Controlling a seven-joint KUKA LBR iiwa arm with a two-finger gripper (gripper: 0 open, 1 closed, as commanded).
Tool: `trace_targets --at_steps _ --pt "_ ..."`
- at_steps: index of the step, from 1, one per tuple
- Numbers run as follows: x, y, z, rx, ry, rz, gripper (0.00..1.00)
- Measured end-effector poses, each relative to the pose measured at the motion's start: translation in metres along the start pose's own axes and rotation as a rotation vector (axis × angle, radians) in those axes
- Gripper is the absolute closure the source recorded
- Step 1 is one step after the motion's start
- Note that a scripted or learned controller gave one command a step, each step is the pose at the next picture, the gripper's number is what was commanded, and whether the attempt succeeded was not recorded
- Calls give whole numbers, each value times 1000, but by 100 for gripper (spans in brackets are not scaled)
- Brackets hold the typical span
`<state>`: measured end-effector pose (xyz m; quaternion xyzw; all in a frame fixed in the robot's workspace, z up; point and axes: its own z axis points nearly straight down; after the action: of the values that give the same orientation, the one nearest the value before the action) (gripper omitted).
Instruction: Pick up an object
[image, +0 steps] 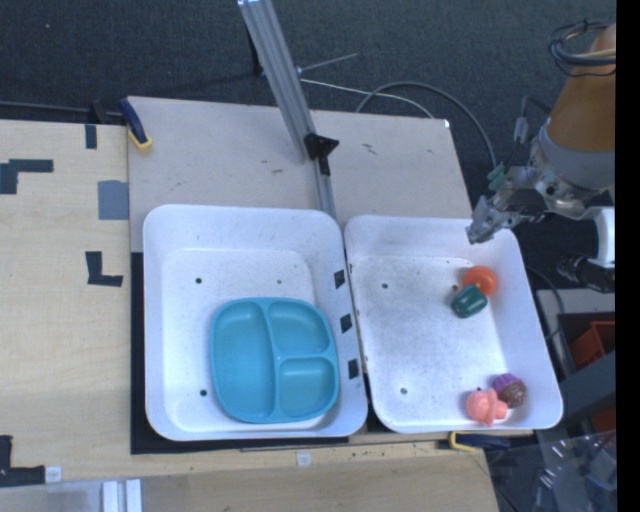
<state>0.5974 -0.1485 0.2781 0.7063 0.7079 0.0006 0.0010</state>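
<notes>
The jaws (480, 228) are hovering over the right bin's (420, 330) upper right corner, too small and dark to tell their spread. An orange object (481, 279) and a green one (467, 301) are touching below; their shapes are blurring together.

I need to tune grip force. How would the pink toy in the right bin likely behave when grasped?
The pink toy looks small and lumpy, so probably light but awkward to pinch squarely. It sits against a purple toy near the bin's corner, so finger room seems tight.
</notes>
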Motion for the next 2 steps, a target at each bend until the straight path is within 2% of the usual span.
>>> trace_targets --at_steps 2 --pt "109 -23 32 6 2 -5 100"
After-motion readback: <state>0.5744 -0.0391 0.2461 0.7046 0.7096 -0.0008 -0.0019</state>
